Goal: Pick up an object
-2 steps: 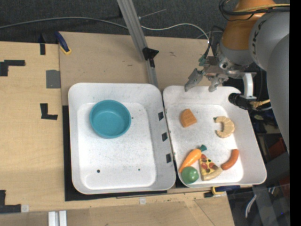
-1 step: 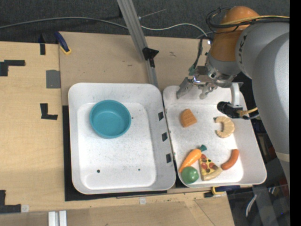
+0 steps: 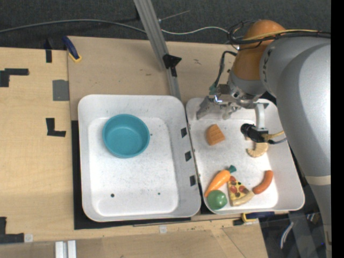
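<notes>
My gripper (image 3: 216,110) hangs over the far edge of the right bin (image 3: 285,198), its two grey fingers spread apart with nothing between them. Just in front of it, a short way toward the camera, lies an orange-brown bread-like block (image 3: 215,135). A tan crescent-shaped piece (image 3: 257,151) rests to the right of that block. At the near end of the bin are a carrot (image 3: 217,180), a green ball (image 3: 216,199), a pizza slice (image 3: 239,192) and a red sausage (image 3: 263,182).
The left bin (image 3: 134,203) holds a blue bowl (image 3: 126,136) in its far left part. A grey metal pole (image 3: 156,36) slants down to the gap between the bins. The arm's large grey body (image 3: 306,90) covers the right side.
</notes>
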